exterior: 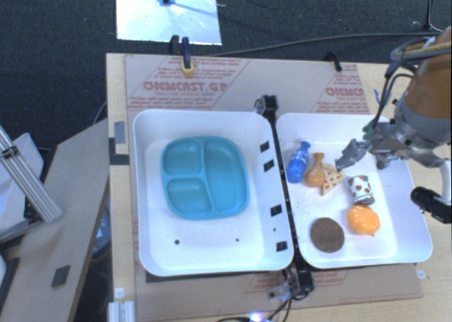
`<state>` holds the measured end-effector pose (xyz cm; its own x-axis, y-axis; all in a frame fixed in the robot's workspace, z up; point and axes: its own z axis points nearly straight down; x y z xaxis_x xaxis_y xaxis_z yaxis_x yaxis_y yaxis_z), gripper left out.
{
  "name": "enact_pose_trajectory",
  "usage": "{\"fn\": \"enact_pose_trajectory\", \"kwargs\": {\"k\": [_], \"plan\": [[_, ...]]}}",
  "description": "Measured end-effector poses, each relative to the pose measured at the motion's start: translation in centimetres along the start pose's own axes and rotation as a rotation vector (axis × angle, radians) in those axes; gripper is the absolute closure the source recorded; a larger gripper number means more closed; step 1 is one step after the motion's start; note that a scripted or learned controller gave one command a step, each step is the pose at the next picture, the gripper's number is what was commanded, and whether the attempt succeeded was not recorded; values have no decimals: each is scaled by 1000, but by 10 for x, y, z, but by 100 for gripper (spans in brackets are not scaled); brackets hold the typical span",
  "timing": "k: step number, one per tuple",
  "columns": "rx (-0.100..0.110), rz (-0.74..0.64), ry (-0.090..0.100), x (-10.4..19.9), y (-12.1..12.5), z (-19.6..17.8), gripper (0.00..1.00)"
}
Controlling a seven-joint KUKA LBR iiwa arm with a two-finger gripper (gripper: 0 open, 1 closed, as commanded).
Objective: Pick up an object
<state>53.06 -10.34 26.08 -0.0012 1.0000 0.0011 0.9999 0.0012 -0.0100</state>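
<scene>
Near edge of right bin (417, 246): brown disc (328, 234), orange fruit (364, 220), spotted can (361, 188). My end effector (347, 156) hovers w/ fingers apart, nothing held, just beside waffle toy (322, 174) & blue bottle (299, 162). Left bin (152, 243): teal tray (205, 176). Table (233, 77) behind.

Dark carpeted floor (56, 38) seen behind and left of bench (212, 73). Pale shiny sheet (168, 3) laid on floor beyond bench, thin black rod resting across it. Black cable (296, 42) run along floor by bench's far edge. Second light wooden surface (53, 222) set at left, metal rail (28, 179) lying on it.
</scene>
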Motion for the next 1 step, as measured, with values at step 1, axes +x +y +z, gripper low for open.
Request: {"fn": "enact_pose_trajectory", "kwargs": {"k": [1], "plan": [[-12, -2, -1, 0, 2, -6, 0]]}}
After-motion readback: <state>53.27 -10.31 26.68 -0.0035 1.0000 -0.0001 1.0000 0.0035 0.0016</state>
